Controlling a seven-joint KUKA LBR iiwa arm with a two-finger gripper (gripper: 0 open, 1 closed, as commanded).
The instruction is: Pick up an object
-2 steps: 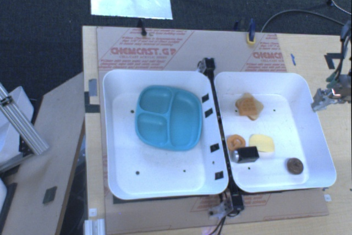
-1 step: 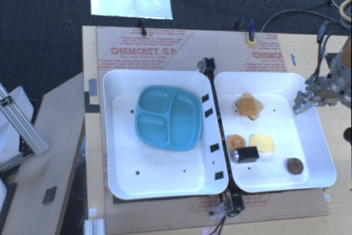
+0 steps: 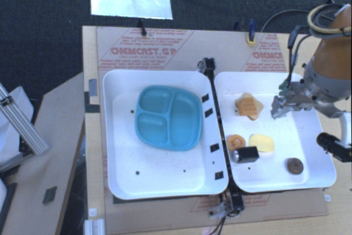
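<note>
The right bin (image 3: 273, 178) holds several small items: a tan-orange waffle-like piece (image 3: 248, 105), an orange ring (image 3: 236, 142), a pale yellow block (image 3: 262, 143), a black and silver object (image 3: 246, 154) and a brown disc (image 3: 295, 165). My gripper (image 3: 279, 108) hangs over the upper right part of this bin, just right of the waffle-like piece and apart from it. I see nothing held in it. The grey arm with its orange band (image 3: 330, 52) comes in from the right.
A blue divided plate (image 3: 168, 118) lies in the left bin (image 3: 159, 176). A black-clipped ridge (image 3: 214, 124) separates the two bins. A black part (image 3: 332, 146) juts in over the right bin's right rim. Cables (image 3: 286, 16) loop behind the arm.
</note>
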